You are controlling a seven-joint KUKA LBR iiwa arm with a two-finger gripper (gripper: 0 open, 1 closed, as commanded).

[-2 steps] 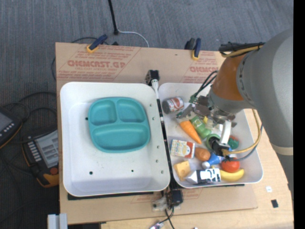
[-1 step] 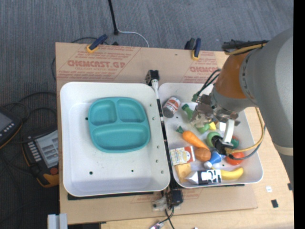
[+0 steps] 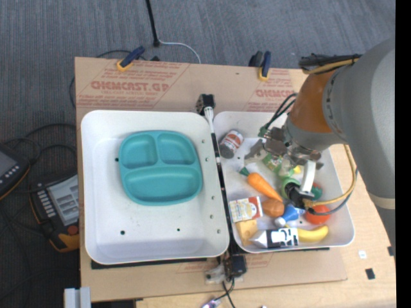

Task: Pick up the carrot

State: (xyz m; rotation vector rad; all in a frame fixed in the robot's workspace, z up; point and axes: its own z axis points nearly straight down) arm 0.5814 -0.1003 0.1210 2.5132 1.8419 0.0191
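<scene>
One carrot [image 3: 264,185] lies in the right bin [image 3: 250,122], just beside our gripper [image 3: 286,162] at its eight o'clock, long axis running ten to four; we cannot tell whether the gripper is open.

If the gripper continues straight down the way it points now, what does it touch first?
Probably the greenish item under the gripper, just right of the carrot; depth is unclear.

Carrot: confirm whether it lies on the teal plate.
No, the carrot lies in the right bin, while the teal plate sits in the left bin.
</scene>
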